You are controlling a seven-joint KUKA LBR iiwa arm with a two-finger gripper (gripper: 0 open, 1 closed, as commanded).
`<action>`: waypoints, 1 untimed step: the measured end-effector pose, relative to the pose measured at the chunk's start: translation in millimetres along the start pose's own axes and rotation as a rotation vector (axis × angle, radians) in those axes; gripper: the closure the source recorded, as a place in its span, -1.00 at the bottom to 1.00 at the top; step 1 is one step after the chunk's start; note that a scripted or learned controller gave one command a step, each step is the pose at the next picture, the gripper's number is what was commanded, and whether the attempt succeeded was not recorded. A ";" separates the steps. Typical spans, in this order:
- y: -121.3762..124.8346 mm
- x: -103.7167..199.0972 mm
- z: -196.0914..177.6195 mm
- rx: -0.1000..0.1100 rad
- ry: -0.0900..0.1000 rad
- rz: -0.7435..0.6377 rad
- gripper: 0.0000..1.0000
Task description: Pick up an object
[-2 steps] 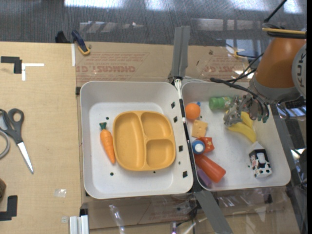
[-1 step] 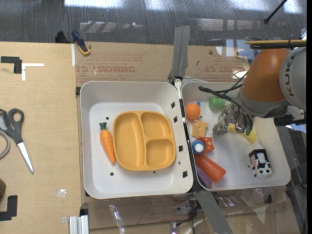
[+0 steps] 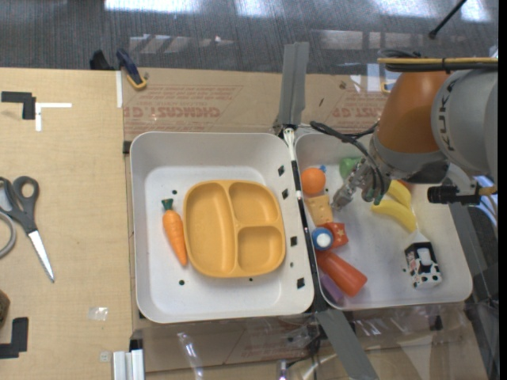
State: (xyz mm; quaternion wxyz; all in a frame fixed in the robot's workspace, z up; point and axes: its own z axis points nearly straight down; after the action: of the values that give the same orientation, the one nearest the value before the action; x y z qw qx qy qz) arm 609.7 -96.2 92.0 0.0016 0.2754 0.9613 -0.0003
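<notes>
Arm (image 3: 444,117) reached in from the right over the right bin (image 3: 451,291).
The gripper (image 3: 358,187) is lowered among the toys, beside a smooth orange ball (image 3: 314,180) and a curved yellow banana (image 3: 396,204); its opening cannot be told. A divided yellow plate (image 3: 234,228) and carrot (image 3: 174,234) are seen in the left bin (image 3: 150,291).

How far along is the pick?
Done: the arm has reached into the right white bin. In hand: nothing visibly; the pincer hangs low among the toys, between the orange ball and the yellow plastic banana. Left: grasping and lifting something.
</notes>
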 end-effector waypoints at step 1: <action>16.3 -35.0 -1.4 -0.001 -0.002 0.161 1.00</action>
State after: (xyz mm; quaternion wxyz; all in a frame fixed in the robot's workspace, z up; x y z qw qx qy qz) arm 648.0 -100.9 93.5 0.0027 0.3520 0.9360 -0.0001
